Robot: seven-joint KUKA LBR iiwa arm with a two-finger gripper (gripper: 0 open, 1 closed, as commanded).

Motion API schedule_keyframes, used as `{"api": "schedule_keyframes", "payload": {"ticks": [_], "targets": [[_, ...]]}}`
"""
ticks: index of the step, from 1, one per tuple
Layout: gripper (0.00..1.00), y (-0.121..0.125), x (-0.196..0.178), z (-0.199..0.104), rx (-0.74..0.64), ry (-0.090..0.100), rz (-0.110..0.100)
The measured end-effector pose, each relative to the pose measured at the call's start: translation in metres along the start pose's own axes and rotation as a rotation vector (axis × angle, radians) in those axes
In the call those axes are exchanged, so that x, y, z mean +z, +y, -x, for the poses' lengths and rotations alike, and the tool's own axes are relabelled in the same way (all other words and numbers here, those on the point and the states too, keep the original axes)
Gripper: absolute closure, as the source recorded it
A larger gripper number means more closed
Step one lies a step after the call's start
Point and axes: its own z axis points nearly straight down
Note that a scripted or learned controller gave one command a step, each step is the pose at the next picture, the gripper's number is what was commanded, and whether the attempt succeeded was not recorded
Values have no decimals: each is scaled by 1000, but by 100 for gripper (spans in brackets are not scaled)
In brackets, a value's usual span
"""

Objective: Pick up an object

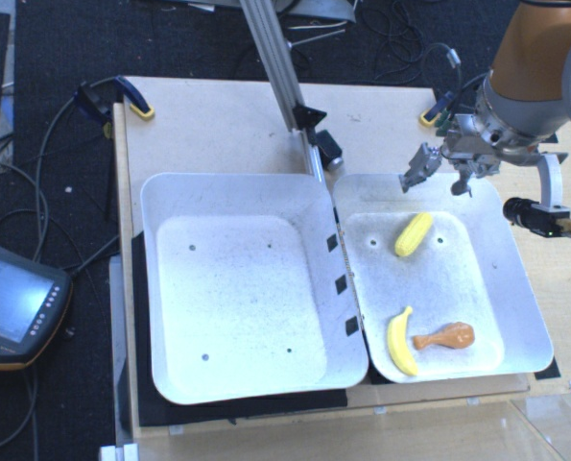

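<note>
So I'm at the approach stage here, nothing grabbed yet. The gripper (437,173) is hanging over the far edge of the right bin (515,286), fingers spread wide with nothing between them. It looks well above the bin floor to me, though height is hard to judge from this angle.

What's on offer in that right bin: a corn cob (414,233) lying toward the far side, tilted, and closest to the gripper — that's my guess for the target. Down at the near end there's a banana (401,343) and right beside it on the right a chicken drumstick (445,337), looking like they touch or nearly touch. Those two would be a messier pick.

The left bin (170,209) isn't holding anything I'd go for.

Next move as I see it: shift toward me and a bit left so the fingers straddle the cob across its narrow side, then come straight down — and close only once they're low enough.
</note>
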Motion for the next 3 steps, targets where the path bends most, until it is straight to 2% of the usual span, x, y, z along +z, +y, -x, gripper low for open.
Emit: {"api": "schedule_keyframes", "payload": {"ticks": [2, 3], "targets": [[0, 10, 118, -2, 0, 1, -5], [0, 0, 165, -4, -1, 0, -2]]}}
